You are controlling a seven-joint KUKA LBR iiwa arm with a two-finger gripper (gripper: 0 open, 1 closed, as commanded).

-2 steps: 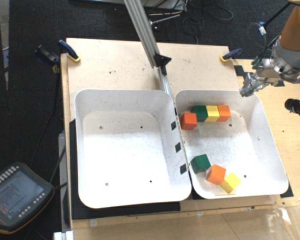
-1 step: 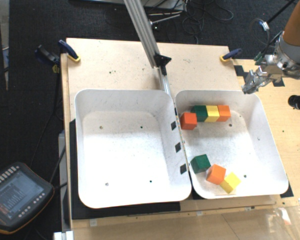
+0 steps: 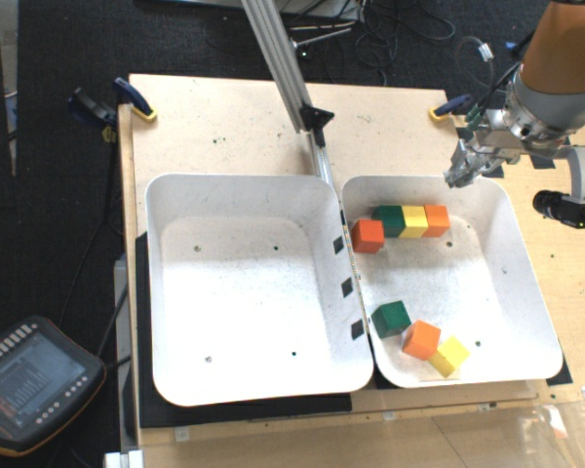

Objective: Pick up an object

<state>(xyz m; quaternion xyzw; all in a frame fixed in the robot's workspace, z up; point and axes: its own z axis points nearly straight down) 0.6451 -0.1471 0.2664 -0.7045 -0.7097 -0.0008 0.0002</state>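
Note:
Several small cubes lie in the right bin (image 3: 526, 291). Near its far wall an orange cube (image 3: 368, 234), a green cube (image 3: 389, 220), a yellow cube (image 3: 413, 220) and another orange cube (image 3: 436, 219) form a row. Toward the front lie a green cube (image 3: 391, 318), an orange cube (image 3: 421, 340) and a yellow cube (image 3: 448, 356). My gripper (image 3: 460, 175) hangs over the bin's far right rim, right of and above the row, with nothing seen between its fingers.
The left bin (image 3: 244, 281) stands beside the right one. A slanted metal bar (image 3: 278, 52) runs from the top down to the divide between the bins. Clamps sit at the bench's far corners (image 3: 132, 100). A pendant lies at the lower left (image 3: 29, 383).

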